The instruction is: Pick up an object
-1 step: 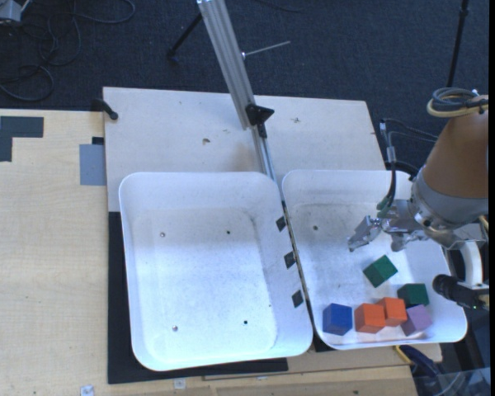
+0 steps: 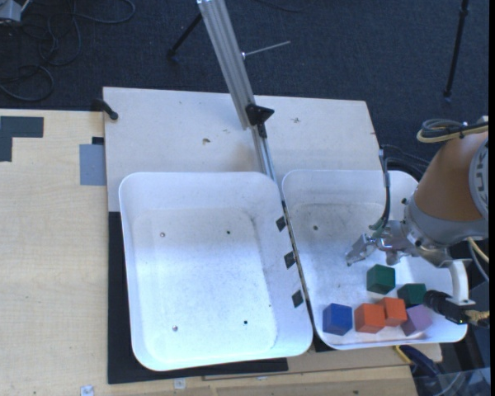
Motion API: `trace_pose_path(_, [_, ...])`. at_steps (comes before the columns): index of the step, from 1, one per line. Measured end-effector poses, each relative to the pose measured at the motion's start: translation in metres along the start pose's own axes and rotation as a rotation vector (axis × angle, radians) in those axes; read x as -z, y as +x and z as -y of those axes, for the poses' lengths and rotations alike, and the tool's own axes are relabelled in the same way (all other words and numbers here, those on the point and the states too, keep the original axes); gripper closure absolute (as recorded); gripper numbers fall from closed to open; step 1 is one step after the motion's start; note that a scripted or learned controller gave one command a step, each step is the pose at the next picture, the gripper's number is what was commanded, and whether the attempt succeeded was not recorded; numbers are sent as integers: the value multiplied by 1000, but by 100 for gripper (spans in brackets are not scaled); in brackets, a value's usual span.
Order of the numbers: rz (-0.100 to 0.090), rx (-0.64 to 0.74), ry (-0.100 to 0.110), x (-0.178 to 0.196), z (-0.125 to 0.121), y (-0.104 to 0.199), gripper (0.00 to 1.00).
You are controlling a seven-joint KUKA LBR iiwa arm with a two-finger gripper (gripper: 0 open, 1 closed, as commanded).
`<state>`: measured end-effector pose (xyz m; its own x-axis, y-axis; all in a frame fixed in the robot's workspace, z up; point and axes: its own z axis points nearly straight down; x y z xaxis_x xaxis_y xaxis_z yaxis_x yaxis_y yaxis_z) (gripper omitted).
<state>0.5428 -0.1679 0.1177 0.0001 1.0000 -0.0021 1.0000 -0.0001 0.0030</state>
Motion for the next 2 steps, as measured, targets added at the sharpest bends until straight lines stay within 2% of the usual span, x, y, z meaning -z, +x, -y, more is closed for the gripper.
trace_pose_path(1, [-2,3,2,-15,-52,11,0])
trace_pose_path(2, [-2,-4,3,-26,8,-23,0])
